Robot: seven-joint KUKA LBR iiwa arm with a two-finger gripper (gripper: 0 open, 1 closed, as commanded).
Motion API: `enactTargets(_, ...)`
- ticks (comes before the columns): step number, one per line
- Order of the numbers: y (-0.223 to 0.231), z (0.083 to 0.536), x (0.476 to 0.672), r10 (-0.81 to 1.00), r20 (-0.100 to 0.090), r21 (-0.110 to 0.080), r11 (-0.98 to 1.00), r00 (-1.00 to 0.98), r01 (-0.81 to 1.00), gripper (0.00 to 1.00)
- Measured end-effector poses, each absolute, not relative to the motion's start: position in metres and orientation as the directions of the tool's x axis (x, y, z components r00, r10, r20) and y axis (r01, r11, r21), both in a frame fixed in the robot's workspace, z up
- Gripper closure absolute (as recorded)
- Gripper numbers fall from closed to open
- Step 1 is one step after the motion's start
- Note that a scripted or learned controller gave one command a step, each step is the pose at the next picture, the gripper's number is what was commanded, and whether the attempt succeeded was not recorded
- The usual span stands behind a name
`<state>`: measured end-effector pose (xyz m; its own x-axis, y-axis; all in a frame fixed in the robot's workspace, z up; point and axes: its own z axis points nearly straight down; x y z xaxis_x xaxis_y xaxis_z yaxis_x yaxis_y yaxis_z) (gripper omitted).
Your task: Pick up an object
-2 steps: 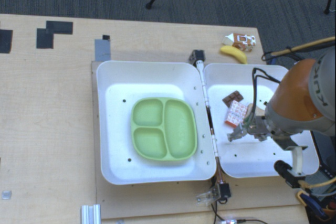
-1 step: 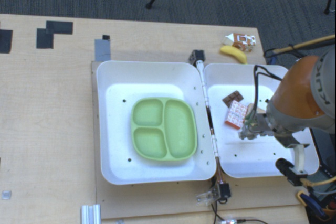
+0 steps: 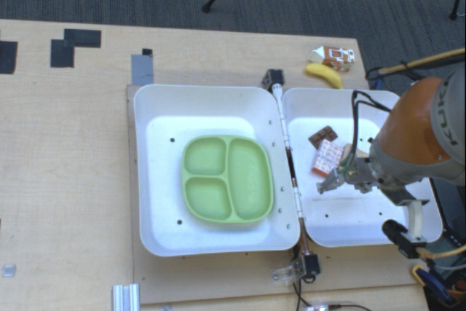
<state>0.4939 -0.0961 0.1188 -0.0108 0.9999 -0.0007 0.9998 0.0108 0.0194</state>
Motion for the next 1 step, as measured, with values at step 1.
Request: enactTargets(1, -0.084, 0.0865, 0.4883, 1.0, -0.001, 0.006, 0.002, -0.002, 1.0, 0.0)
